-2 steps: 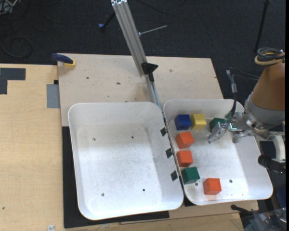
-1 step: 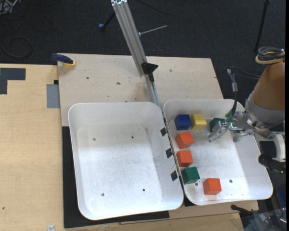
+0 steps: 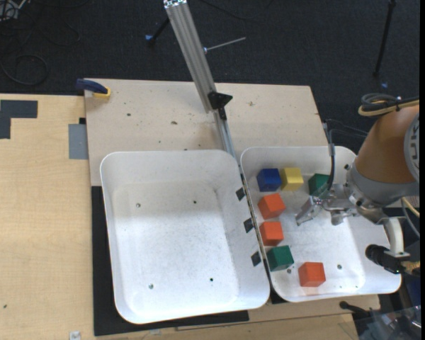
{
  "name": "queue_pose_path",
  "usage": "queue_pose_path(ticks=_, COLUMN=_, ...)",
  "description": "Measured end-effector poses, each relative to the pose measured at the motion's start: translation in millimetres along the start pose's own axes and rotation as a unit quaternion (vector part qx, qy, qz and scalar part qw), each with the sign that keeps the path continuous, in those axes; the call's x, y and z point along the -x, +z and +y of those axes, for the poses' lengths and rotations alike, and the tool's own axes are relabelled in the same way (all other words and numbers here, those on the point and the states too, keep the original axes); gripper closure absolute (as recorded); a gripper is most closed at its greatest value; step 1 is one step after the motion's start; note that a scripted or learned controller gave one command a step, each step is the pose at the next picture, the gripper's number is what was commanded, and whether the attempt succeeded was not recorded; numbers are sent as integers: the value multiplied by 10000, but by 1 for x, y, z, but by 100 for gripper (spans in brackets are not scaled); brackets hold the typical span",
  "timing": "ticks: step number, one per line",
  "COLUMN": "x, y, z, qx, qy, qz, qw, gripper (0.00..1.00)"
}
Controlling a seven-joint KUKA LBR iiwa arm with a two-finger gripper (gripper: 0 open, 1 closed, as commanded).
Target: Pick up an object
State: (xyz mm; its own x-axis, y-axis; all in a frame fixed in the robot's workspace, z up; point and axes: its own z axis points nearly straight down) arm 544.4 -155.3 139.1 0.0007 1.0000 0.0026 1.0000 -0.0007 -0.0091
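Closest to the camera, an orange block (image 3: 312, 273) sits near the front of the right bin (image 3: 340, 289). A green block (image 3: 280, 258) lies just left of it by the bin's wall. Further back are two more orange blocks (image 3: 271, 231), one behind the other. My gripper (image 3: 324, 210) hangs over the middle of this bin, to the right of them. My jaws are spread apart and hold nothing. Behind my gripper is another green block (image 3: 317, 183). Farthest back sit a blue block (image 3: 268, 179) and a yellow block (image 3: 292, 178), side by side. The left bin (image 3: 127, 168) is beside mine.
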Motion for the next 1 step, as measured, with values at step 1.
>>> queue_pose_path(ticks=1, x=0, y=48, z=1, qx=38, qy=10, qz=-7, qw=10000, gripper=0)
